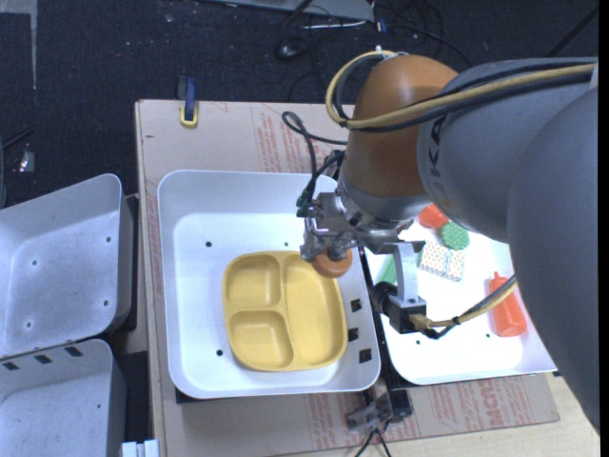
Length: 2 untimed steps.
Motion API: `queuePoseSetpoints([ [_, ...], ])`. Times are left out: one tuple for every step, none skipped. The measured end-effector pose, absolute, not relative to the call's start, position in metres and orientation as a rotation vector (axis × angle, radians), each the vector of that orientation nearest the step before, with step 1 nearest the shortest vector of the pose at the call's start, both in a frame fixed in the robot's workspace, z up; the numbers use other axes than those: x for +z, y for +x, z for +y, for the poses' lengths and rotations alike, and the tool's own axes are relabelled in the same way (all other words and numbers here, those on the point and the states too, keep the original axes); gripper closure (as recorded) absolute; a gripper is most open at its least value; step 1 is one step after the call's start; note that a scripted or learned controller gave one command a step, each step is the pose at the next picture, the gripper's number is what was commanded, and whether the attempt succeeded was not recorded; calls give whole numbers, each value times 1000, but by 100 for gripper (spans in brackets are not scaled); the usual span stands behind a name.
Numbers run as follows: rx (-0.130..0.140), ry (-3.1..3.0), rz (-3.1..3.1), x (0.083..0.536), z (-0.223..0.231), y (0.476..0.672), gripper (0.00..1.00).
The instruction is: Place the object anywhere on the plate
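A yellow plate (283,312) with three compartments lies in the left white bin (190,255). My gripper (328,248) hangs over the plate's upper right corner, near the wall between the two bins. A small round orange-brown object (334,263) sits at the fingertips, right above the plate's rim, and looks held between the fingers. The arm's orange band and grey body hide much of the right bin.
The right bin (457,350) holds an orange bottle-shaped item (507,309), a green item (455,237), a patterned white packet (442,260) and a red-orange piece (433,217). A black cable loops by the gripper. Grey trays lie at the left (57,255).
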<state>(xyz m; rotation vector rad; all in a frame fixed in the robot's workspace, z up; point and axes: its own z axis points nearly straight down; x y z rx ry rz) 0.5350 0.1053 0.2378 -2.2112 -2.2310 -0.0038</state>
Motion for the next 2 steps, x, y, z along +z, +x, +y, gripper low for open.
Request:
queuePoseSetpoints([
  [3,-2215,-2225,240,114,521,100],
  [3,-2218,-2223,240,113,521,0],
])
